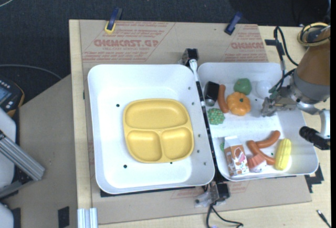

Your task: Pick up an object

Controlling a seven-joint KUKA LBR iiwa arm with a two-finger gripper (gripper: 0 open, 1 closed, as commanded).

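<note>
Toys crowd the right bin (pixel 231 69), pumpkin (pixel 239 104) nearest my gripper (pixel 269 106), which hovers low beside it; whether it is spread or pinching, I cannot tell.

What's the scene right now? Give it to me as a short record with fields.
left bin: yellow tray
right bin: pumpkin, green pepper, broccoli, black block, corn, sausage, carton
gripper: low in right bin, right of pumpkin, nothing seen between fingers
arm: over right bin's right edge
</note>
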